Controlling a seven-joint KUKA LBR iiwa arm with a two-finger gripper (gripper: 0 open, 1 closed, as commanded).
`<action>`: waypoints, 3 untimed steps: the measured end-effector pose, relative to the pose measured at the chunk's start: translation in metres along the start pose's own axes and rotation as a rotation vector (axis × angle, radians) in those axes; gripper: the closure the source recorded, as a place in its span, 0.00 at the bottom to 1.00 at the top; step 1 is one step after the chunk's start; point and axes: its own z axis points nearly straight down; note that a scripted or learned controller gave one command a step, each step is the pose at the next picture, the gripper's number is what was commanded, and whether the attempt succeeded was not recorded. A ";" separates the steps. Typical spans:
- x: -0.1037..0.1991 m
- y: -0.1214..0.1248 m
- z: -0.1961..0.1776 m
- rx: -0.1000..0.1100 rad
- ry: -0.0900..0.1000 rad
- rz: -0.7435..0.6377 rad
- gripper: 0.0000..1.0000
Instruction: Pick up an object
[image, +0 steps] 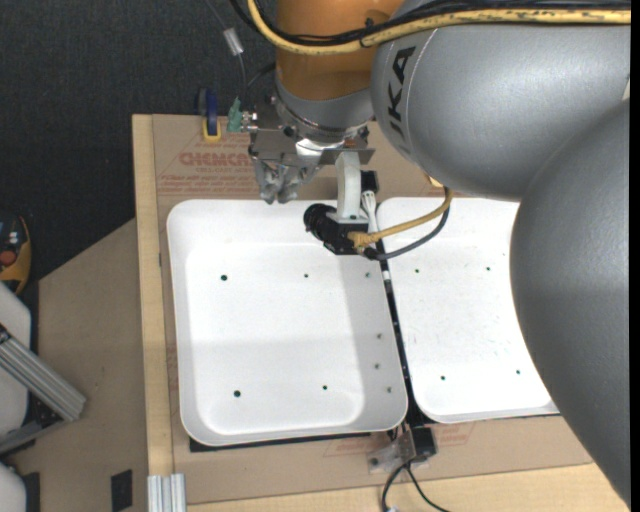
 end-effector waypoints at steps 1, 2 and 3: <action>0.012 0.054 0.081 0.003 -0.003 -0.002 1.00; -0.014 0.054 0.008 -0.009 0.001 0.001 1.00; -0.168 0.054 -0.006 -0.002 -0.007 0.014 1.00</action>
